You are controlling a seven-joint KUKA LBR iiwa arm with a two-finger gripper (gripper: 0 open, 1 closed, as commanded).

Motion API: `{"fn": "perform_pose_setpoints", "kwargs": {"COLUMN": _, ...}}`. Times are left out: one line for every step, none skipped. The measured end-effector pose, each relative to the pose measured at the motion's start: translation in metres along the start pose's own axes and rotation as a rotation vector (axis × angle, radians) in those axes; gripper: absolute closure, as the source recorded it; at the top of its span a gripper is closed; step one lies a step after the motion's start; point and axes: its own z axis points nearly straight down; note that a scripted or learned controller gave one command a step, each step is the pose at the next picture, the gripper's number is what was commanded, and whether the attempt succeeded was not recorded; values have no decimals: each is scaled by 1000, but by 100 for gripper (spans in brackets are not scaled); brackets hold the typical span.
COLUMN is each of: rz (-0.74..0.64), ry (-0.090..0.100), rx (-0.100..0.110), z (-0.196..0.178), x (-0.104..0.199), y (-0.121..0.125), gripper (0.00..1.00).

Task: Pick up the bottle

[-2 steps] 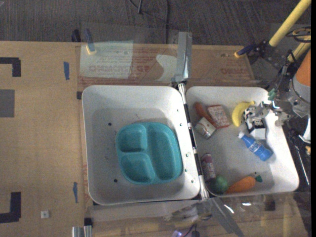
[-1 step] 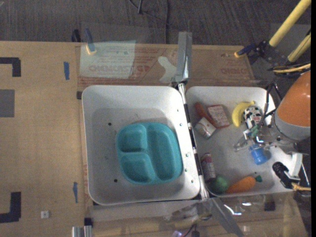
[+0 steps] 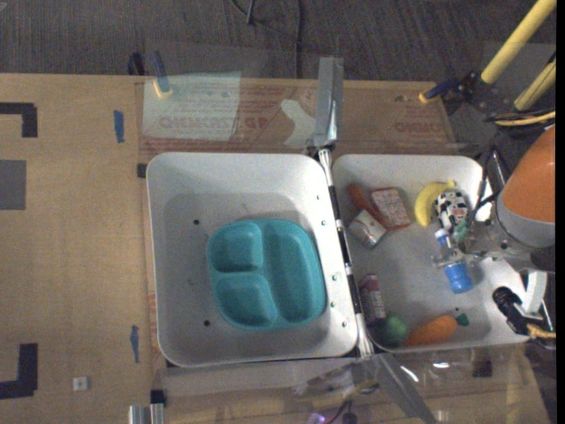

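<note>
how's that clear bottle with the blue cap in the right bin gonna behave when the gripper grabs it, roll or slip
The bottle lies on its side on the right bin's floor, so a nudge would probably roll it. It looks like clear thin plastic, likely light and somewhat slick, and it may flex under a squeeze. The black-and-white patterned object and the arm's wrist crowd it, so a push could jam it against them.

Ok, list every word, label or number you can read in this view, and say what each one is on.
None can be read with certainty.
Cardboard sheet behind the bins: red print, upside down and too blurred to read.
Small red packet in the right bin: label too small to read.
Bottle: no legible label.
Dark tube by the divider: markings too small to read.
</note>
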Motion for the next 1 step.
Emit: {"fn": "perform_pose_setpoints", "kwargs": {"rz": 25, "ry": 5, "rx": 12, "z": -99, "x": 36, "y": 6, "gripper": 100}}
